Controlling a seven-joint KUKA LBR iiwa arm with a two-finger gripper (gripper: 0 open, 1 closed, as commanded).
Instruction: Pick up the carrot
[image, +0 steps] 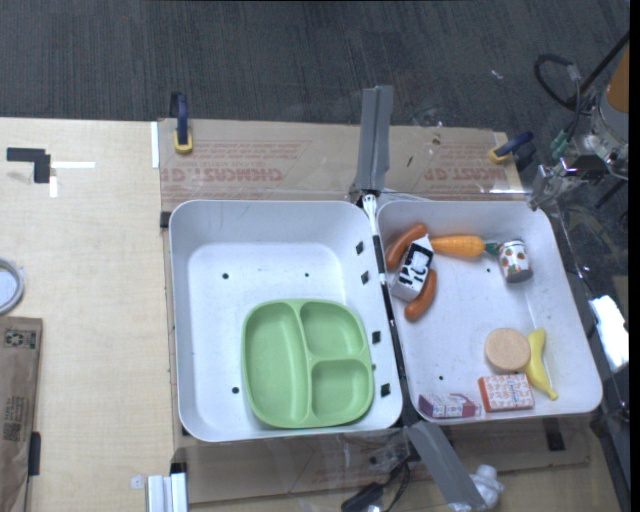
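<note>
Nothing done yet, I reckon: carrot (458, 246) lies flat at the back of the right bin (575, 330), green end just beside the small can (514, 260), orange end near the sausages (405, 243). My hand (572, 165) hangs outside the bin's back right corner, well apart from it; can't tell how far open it is, and I see nothing in it. Left to do: reach in, grip, lift. Left bin (200, 330) has a green tray (307, 362). Pale wood table (80, 300), cardboard behind, dark floor beyond
</note>
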